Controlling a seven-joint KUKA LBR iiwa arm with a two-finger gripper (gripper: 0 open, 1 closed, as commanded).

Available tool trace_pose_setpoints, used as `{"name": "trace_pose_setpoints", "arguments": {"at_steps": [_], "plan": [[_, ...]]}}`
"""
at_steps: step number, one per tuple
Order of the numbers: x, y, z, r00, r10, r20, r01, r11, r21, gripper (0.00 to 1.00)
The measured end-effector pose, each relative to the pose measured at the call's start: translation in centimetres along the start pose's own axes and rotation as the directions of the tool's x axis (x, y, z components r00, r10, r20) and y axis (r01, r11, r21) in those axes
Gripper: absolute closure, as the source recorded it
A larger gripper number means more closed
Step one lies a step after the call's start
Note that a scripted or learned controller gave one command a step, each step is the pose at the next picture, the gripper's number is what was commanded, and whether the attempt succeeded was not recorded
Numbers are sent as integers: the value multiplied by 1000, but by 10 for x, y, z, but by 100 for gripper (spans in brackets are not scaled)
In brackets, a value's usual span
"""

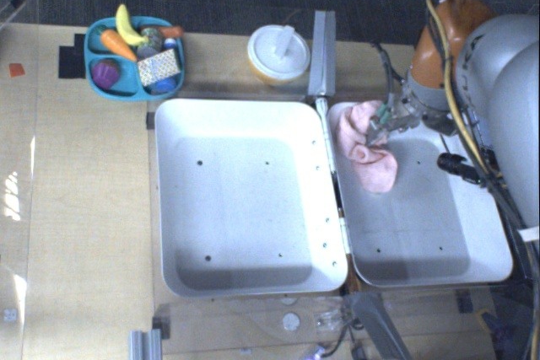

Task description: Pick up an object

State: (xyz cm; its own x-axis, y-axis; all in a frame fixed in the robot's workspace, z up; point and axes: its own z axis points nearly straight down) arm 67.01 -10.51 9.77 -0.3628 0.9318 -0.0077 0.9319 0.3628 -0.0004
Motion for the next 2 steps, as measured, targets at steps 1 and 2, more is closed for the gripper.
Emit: {"name": "trace_pose_setpoints", "arguments": {"at_steps": [1,2], "plan": [[-5,-18,8,952,305,-7,-305,952,-11,100],[72,27,-85,1000,24,-8,-24,1000,0,100]]}}
